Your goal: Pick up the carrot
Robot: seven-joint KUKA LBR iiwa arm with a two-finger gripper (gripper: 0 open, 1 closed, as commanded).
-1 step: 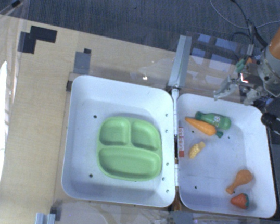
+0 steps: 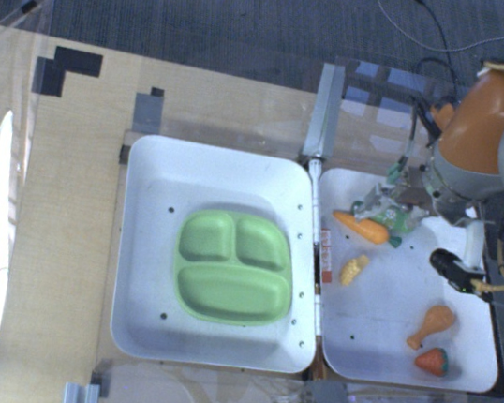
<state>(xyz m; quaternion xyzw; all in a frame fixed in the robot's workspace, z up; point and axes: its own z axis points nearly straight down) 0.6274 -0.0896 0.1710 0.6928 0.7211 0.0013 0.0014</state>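
Your pincer point(image 2: 393, 207) hangs over the far end of the right bin point(image 2: 379, 358), just above the carrot point(image 2: 362, 227) — you cannot tell how wide it stands. That carrot lies flat near the bin's far-left corner, orange, pointing left. Nearer you lie a yellow corn piece point(image 2: 352, 270), a drumstick point(image 2: 431, 326) and a strawberry point(image 2: 433, 360).

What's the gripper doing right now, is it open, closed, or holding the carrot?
Gripper: low over the right bin, just above the carrot; whether it is open, closed or gripping the carrot cannot be told.
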